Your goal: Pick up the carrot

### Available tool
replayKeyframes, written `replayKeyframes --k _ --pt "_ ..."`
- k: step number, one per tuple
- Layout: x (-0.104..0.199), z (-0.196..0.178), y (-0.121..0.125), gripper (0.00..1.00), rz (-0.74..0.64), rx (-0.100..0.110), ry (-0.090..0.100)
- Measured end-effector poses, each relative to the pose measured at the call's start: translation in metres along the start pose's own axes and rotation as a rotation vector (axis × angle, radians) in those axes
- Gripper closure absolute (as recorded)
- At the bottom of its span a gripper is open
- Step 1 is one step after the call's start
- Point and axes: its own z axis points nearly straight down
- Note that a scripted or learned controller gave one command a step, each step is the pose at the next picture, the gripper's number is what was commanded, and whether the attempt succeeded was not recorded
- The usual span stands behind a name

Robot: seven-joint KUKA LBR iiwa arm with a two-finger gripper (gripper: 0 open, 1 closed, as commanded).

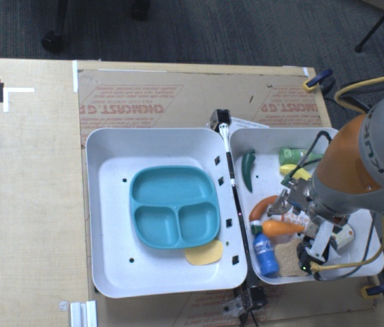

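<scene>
The carrot [282, 228] is a short orange piece with a pale end, lying in the right bin [370, 268] near its middle. My gripper [284, 208] hangs low over the bin, just above and behind the carrot, reaching in from the right below the orange band of the arm. The gripper's body hides part of the carrot's right end. A red-orange curved piece [263, 207] lies just left of the gripper.
A blue bottle [265, 257] and a tan slab [289, 257] lie in front of the carrot. A green pepper [248, 170] and green and yellow items [293, 159] sit behind. The left bin [103, 182] holds a teal divided plate [175, 206] and a yellow disc [203, 253].
</scene>
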Motion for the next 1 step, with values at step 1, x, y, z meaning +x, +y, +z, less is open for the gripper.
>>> replayKeyframes --k 1 --pt "-0.0002 -0.0004 0.0043 0.00 0.175 -0.006 0.009"
